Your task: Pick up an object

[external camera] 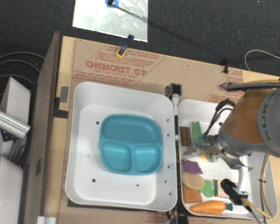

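While the gripper point(204, 151) is lowered into the right bin point(268, 196), jaw state impossible to tell, the purple piece point(192, 167) is found just toward the bin's front edge.

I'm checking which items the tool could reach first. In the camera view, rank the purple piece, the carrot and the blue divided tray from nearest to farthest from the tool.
The tool is low in the right bin.
1. Purple piece: just below it, same bin.
2. Carrot: at that bin's near edge.
3. Blue divided tray: in the left bin, across the divider.
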